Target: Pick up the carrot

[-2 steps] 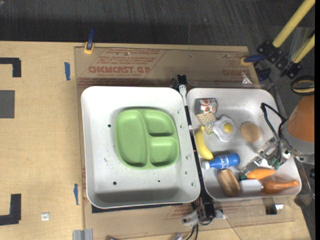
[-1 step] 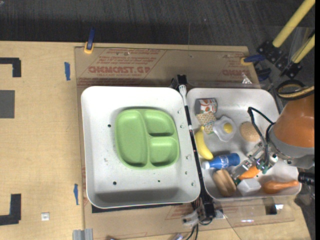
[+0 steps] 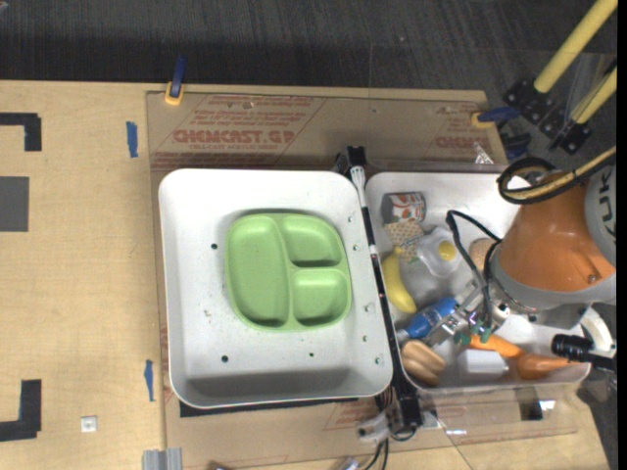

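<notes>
The carrot [image 3: 534,364] is orange and lies near the front wall of the right bin [image 3: 460,182], its thin end pointing left toward the gripper. The grey arm with its orange band [image 3: 549,253] reaches down into this bin from the right. My gripper [image 3: 468,329] is low among the clutter, right at the carrot's left tip and next to a blue object [image 3: 431,319]. The wrist and cables hide how the carrot and gripper meet.
The right bin also holds a yellow banana [image 3: 397,282], a tan rounded item [image 3: 423,360], a small printed can [image 3: 405,209], a clear plastic piece [image 3: 436,255] and a white block [image 3: 485,363]. The left bin [image 3: 196,262] bears a green divided plate [image 3: 289,267].
</notes>
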### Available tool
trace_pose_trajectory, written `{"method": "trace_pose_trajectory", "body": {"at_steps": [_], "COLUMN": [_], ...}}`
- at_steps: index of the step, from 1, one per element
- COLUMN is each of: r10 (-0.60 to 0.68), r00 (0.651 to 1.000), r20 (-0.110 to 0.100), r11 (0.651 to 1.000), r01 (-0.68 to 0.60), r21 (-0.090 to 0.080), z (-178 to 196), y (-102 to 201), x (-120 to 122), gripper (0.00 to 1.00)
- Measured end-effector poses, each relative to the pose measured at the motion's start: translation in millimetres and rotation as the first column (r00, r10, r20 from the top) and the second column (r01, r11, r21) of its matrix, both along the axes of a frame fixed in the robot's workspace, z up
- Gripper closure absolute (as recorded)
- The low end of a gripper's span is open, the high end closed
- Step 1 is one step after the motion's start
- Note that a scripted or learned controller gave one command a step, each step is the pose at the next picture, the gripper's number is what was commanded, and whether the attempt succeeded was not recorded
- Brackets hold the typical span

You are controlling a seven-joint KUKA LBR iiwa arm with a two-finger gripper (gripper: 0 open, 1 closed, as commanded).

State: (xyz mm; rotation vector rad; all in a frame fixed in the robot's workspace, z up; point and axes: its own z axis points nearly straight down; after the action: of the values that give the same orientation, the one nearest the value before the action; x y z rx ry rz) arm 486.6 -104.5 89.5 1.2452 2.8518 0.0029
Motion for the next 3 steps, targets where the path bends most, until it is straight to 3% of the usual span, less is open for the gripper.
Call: {"method": "trace_pose_trajectory", "body": {"at_steps": [1,2,3], "r10": [-0.06,0.22,0.13], "r00": [0.998,0.975,0.991], "r20": [-0.021,0.016,-0.012], "r11": [0.998,0.975,0.991], "r01": [0.06,-0.22,-0.13], "r21": [0.005,-0.013,0.002], "z": [30.5,12.7,-0.2], "y": [-84.9,-64.5,-49.1], "x": [-0.3,8.5,-1.9], "gripper": [0.0,0.0,0.0]}}
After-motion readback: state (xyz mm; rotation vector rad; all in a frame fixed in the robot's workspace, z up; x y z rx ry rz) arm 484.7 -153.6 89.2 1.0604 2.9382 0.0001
